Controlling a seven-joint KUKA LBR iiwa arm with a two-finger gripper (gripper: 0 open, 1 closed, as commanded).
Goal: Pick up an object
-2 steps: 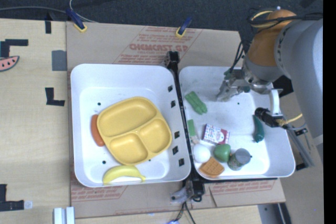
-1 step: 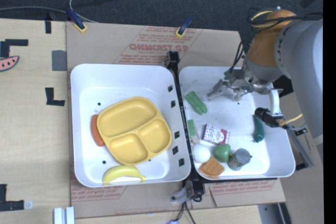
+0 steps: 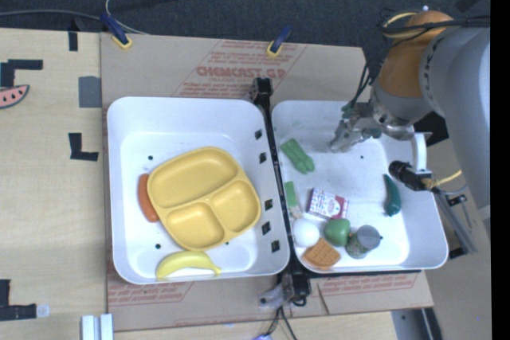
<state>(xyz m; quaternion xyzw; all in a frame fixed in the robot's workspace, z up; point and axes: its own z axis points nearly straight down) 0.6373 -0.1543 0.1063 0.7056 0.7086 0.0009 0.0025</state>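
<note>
the gripper hangs over the right bin, near its back wall; whether it grips anything cannot be told. loose objects lie below it: a green pickle, a red carton, a green apple.

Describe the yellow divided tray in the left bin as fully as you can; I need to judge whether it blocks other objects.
The yellow divided tray looks like smooth plastic, with rounded corners and three compartments: one long one along its upper left side and two smaller ones toward the lower right. It lies flat, right side up and turned at an angle, near the middle of the left bin. An orange-red object pokes out from under its left edge, and a banana lies just below it, close or touching.
</note>
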